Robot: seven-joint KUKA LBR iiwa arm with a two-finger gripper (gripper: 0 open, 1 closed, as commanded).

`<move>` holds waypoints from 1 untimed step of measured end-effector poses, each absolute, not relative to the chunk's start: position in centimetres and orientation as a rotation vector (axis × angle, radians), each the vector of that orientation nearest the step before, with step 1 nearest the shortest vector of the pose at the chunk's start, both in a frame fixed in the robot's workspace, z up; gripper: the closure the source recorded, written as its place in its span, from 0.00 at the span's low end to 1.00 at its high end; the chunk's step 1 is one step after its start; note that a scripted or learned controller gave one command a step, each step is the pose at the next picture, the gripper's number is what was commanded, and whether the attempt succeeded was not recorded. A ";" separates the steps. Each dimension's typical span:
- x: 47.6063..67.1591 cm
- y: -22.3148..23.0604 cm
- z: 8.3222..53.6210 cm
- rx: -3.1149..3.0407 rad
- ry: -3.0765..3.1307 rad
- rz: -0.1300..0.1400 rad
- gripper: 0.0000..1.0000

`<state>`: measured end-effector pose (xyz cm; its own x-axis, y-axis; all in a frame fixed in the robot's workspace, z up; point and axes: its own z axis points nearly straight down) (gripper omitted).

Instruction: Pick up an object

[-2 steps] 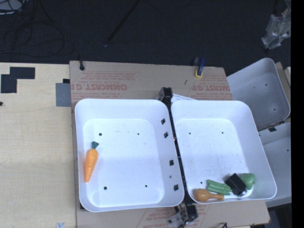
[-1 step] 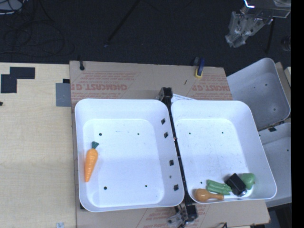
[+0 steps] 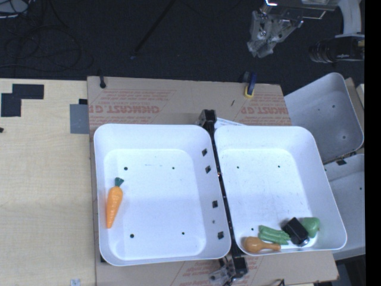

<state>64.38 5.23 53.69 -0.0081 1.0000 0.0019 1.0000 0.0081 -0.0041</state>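
Bench: brown board with two white bins, left bin [image 3: 101,159] and right bin [image 3: 321,159], dark floor far behind.
Carrot [image 3: 114,202]: toy, alone at near left of left bin; likely light, hard, smooth; best held across fat middle.
Pile: green pod [image 3: 274,234], black block [image 3: 295,230], orange piece [image 3: 259,245], crowded in right bin's near corner; harder to grab.
Gripper [image 3: 262,40]: far up at right, well apart from both bins; jaws blurry, cannot tell.

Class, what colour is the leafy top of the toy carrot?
Green, on the toy carrot, in the camera view.
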 end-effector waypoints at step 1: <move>64.4 8.3 53.7 -2.216 -2.223 0.003 1.00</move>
